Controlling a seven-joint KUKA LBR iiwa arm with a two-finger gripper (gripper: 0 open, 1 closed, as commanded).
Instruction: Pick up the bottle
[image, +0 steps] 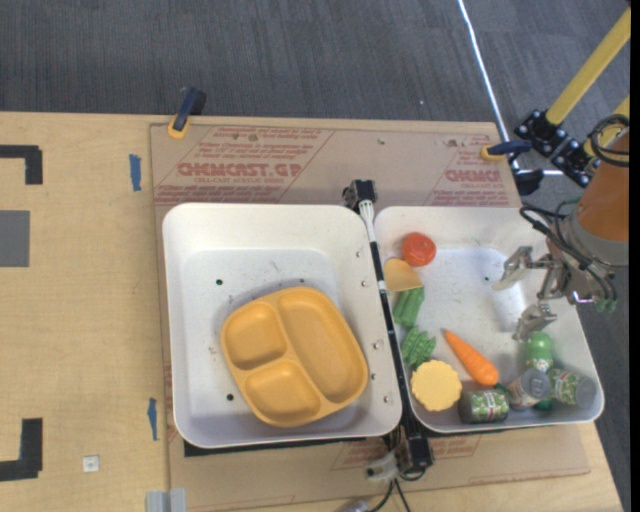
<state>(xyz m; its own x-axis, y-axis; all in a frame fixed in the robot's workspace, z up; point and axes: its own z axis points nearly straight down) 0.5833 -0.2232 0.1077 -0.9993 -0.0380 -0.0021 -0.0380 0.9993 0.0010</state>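
Right bin: pincer spread wide over bare middle; bottle by right wall, crowded by can and carrot.

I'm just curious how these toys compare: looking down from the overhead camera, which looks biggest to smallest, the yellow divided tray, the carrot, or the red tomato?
1. Yellow divided tray, by far the largest.
2. Carrot.
3. Red tomato, a little smaller than the carrot.

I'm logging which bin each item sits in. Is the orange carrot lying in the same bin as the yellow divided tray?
No: the carrot lies in the right bin, while the yellow divided tray sits in the left bin.
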